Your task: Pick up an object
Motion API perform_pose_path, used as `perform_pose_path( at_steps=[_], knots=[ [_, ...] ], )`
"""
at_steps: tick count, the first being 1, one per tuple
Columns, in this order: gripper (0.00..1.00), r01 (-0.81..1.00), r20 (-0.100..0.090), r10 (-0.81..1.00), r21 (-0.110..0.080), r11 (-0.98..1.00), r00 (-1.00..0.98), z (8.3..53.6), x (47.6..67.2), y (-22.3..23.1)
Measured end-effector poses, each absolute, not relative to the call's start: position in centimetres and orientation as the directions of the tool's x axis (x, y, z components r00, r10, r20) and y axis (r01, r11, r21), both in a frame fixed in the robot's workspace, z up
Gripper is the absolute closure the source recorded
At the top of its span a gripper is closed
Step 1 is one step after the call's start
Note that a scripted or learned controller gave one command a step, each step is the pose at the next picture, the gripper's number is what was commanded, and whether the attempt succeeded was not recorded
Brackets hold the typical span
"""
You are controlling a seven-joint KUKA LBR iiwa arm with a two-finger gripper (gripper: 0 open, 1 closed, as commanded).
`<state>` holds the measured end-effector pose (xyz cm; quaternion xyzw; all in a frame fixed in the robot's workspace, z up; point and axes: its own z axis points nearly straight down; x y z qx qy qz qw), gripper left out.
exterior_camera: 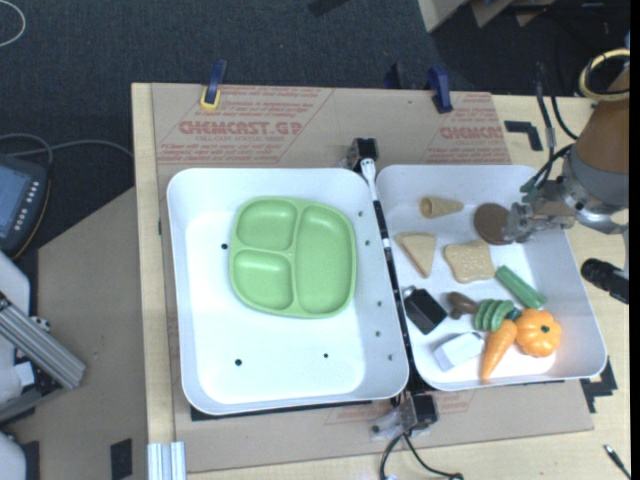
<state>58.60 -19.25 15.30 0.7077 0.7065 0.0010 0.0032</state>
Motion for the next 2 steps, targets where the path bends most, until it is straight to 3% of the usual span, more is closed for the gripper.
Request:
perform_pose_path(
  at_steps=[1, 2],
  knots=[
    [1.0, 1.0, -0.004, 1.0, 0.01, 0.002, -0.002, 21.4, 59.5, -18.8],
    [1.0, 1.0, -0.002, 1.0, 0.005, 0.001, -0.001, 22.6, 59.6, -18.9]
  ],
)
